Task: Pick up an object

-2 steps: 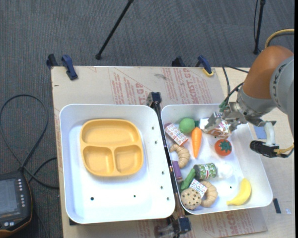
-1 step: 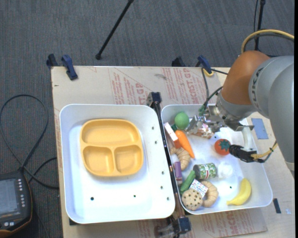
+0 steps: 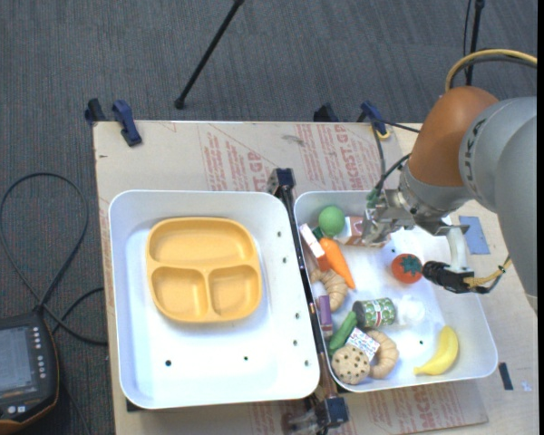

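- Two shallow white bins sitting side by side on a cardboard-topped bench (image 3: 208, 148); left bin (image 3: 131, 333), right bin (image 3: 476, 333), inner rims touching.
- Lying flat in the left bin: yellow compartment tray (image 3: 204, 268), smooth plastic, rounded corners, one long section over two smaller ones.
- Crowding the right bin: toy foods, mostly packed along its left wall.
- Green ball (image 3: 331, 218) resting near the top, round and matte; orange carrot (image 3: 338, 261) slanting just below it, tapered.
- Red tomato (image 3: 406, 267) sitting alone mid-bin, glossy, green cap on top.
- Green-labelled can (image 3: 375, 313) lying on its side, cylindrical; green pepper-like piece (image 3: 343, 331) angling beside it.
- Chocolate-chip cookie (image 3: 350, 363) lying at the bottom-left corner, flat and speckled; tan pastry (image 3: 386, 352) touching it; tan croissant-like piece (image 3: 334, 288) sitting under the carrot tip.
- Yellow banana (image 3: 440, 352) curving along the bottom-right, well apart from the rest.
- Reaching in from the right: grey arm with orange band (image 3: 449, 139), wrist hanging over the upper part of the right bin.
- Gripper (image 3: 378, 231) hovering low just right of the green ball, above and left of the tomato; fingers blurred against cluttered items, so unable to tell whether spread or closed, or whether gripping anything.
- Black cable fitting (image 3: 444, 275) dangling just right of the tomato.
- Standing nearby: blue clamps (image 3: 125, 120) biting the bench edge, tripod leg (image 3: 213, 48) crossing grey carpet, handheld pendant (image 3: 14, 374) lying at lower left.
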Tool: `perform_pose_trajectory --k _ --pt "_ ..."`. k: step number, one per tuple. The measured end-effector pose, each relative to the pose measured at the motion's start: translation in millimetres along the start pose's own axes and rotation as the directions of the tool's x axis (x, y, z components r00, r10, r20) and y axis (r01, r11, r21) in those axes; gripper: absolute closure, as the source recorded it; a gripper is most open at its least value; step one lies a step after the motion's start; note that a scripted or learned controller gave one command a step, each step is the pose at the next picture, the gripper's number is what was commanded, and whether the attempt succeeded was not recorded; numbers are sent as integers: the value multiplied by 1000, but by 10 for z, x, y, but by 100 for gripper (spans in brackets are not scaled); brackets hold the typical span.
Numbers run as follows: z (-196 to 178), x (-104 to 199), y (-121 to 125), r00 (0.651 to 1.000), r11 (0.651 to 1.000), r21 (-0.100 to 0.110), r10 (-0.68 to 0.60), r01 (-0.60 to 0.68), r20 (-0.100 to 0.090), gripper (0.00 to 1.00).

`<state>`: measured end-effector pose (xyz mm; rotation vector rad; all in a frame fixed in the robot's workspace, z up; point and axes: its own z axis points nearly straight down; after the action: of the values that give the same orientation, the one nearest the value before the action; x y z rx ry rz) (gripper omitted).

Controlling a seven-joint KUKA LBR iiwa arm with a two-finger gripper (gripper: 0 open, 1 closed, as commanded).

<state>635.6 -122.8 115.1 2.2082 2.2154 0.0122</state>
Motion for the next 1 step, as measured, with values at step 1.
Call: perform_pose_trajectory --k 1 --pt "-1 0 0 1000 1000 0 0 0 0 0"
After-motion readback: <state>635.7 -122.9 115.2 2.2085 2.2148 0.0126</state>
